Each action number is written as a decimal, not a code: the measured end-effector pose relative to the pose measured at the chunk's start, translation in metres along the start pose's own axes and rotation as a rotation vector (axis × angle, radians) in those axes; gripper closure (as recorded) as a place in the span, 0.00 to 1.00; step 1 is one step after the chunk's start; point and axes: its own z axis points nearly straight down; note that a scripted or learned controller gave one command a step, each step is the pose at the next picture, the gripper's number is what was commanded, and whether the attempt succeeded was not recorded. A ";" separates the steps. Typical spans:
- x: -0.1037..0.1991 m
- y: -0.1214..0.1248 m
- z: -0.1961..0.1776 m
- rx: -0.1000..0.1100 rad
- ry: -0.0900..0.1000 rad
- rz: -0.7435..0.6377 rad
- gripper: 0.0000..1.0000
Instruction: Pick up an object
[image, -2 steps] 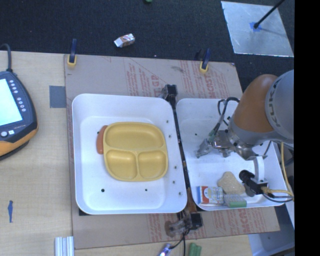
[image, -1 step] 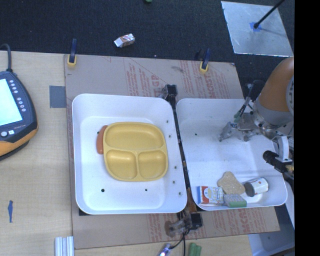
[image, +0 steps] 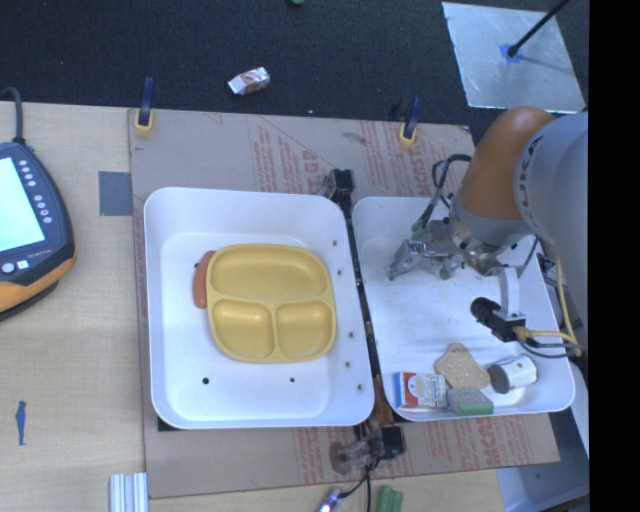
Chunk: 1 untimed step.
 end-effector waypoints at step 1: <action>0.014 -0.022 0.000 0.001 -0.002 0.002 0.00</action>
